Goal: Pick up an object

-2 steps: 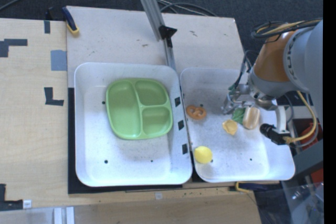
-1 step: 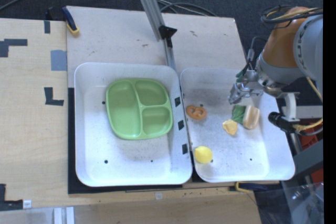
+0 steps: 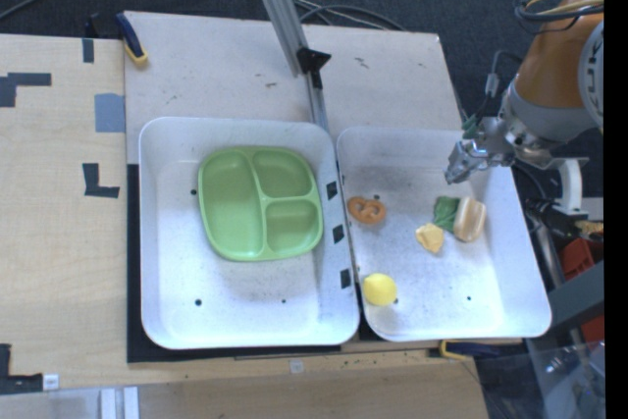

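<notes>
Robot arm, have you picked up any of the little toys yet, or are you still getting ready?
Nothing is lifted yet. The gripper hangs over the far edge of the right bin with nothing between its fingers. The orange piece, yellow ball, yellow wedge and the green and tan pieces all lie on the bin floor. Reaching, gripping and lifting one remain.
</notes>
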`<state>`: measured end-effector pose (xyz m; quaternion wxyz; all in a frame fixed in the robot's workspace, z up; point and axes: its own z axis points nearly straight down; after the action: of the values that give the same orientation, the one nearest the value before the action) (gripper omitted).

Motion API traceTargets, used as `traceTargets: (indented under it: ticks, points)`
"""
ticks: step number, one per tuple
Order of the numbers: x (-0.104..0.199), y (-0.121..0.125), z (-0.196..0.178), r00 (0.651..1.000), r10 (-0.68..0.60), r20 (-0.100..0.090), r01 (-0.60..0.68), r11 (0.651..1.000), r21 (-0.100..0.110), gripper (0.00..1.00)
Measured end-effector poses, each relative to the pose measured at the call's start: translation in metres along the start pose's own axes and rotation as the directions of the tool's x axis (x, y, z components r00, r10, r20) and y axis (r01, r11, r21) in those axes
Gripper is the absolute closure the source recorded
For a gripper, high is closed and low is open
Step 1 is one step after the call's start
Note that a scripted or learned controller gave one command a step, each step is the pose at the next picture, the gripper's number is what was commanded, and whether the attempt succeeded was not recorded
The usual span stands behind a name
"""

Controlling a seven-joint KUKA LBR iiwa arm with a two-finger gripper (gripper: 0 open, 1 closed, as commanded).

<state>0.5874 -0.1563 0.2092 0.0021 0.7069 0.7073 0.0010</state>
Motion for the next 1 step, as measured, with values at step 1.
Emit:
traceTargets:
  ticks: [1]
  points:
    - [0.0092,-0.0034,-0.0546,1.0,-0.002,0.0,0.002,1.0,-0.001,1.0]
